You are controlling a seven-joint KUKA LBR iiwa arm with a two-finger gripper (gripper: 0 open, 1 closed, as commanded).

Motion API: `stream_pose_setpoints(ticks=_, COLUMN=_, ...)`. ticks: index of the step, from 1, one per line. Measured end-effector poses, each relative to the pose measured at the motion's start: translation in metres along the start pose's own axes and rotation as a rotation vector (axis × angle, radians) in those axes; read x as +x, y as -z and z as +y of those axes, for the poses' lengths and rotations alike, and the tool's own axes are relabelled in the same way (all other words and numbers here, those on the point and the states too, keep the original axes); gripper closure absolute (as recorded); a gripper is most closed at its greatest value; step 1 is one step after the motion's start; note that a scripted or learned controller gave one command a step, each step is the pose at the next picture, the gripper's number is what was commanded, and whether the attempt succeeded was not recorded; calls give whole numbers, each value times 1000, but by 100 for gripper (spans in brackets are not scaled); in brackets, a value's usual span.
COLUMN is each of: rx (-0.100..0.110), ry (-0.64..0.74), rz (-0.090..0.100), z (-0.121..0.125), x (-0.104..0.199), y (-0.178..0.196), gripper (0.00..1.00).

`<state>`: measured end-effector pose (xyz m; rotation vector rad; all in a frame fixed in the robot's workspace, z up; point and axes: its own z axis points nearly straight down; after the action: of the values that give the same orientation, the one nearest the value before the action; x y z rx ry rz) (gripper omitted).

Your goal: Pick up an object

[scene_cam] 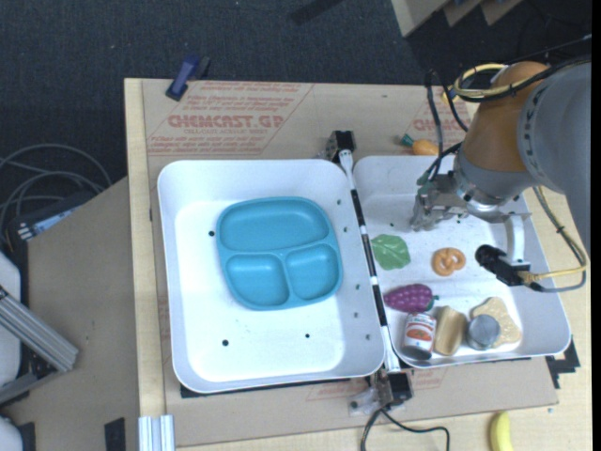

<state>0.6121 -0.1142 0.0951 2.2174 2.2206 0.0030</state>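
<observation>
- Counting the containers first: two shallow white bins, the left white bin [192, 289] and the right white bin [385, 188], sit side by side on a brown board [141, 158].
- One light blue plastic plate [279, 252] lies in the left bin, and I count three compartments in it.
- Seven loose objects lie in the right bin, one of each, and any of them could be the thing to pick up.
- Nearest the divider are a flat green leaf-shaped toy [389, 250] and, in front of it, a purple bunch of toy grapes [408, 298].
- Right of the leaf lies an orange-brown toy pretzel [449, 261].
- Along the near wall stand a small jar with a red label [420, 333], a tan bread-like block [449, 331], a grey-topped round can [484, 331] and a pale beige lump [504, 316], all crowded together.
- The jar's label is too small for me to read.
- One two-finger gripper [430, 216] hangs over the back of the right bin, near the leaf and pretzel. I cannot tell how far it is open, and I see nothing gripped in it.
- Red print on the board reads "CHEMCAST GP", with smaller lines I cannot make out.
- One small blue object [188, 77] lies at the board's far left corner.
</observation>
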Motion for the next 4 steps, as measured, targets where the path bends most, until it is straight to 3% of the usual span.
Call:
stream_pose_setpoints(ticks=1, rx=1, ry=0, rz=0, z=0, x=0, y=0, gripper=0)
stream_pose_setpoints(ticks=2, rx=7, ry=-3, rz=1, z=-48, x=-31, y=-11, gripper=0)
stream_pose_setpoints(ticks=3, rx=3, ry=-2, rz=1, z=-47, x=-30, y=0, gripper=100)
stream_pose_setpoints(ticks=4, rx=4, ry=-2, rz=1, z=-47, x=-30, y=-1, gripper=0)
